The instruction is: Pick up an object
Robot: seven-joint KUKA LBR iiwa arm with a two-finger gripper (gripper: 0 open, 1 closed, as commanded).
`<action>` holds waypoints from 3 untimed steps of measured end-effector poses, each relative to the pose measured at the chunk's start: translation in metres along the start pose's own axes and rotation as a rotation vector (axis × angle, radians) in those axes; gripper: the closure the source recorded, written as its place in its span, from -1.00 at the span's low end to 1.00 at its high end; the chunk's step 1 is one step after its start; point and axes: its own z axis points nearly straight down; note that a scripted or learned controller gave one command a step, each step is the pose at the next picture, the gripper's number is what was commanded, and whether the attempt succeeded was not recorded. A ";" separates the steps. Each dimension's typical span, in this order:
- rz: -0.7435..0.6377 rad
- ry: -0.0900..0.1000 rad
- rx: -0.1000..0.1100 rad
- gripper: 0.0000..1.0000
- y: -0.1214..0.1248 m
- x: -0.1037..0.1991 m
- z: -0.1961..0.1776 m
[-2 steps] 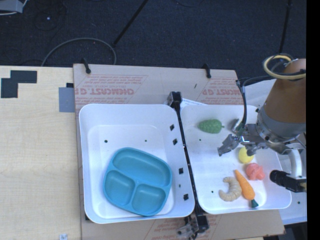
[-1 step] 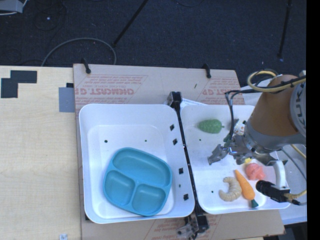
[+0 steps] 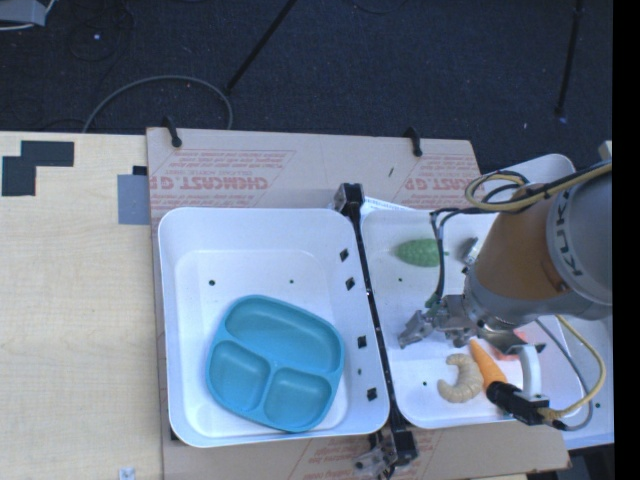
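Camera view: arm (image 3: 540,253) partly hides right bin (image 3: 400,388).

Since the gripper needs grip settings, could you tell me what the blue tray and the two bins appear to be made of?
The blue tray looks like moulded plastic, matte: uniform colour, rounded compartment walls, soft highlights. The left bin and right bin look like thin white plastic with a slight sheen and rounded corners, though the view cannot confirm this.

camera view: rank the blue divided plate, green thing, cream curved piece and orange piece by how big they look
1. blue divided plate, clearly largest
2. cream curved piece and green thing look alike, not ranked
3. orange piece, partly under the arm, so unsure
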 end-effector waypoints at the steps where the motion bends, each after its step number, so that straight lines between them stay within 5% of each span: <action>1: 0.006 -0.001 -0.004 1.00 0.001 -0.002 -0.013; 3: -0.001 -0.003 -0.011 1.00 0.007 -0.002 -0.104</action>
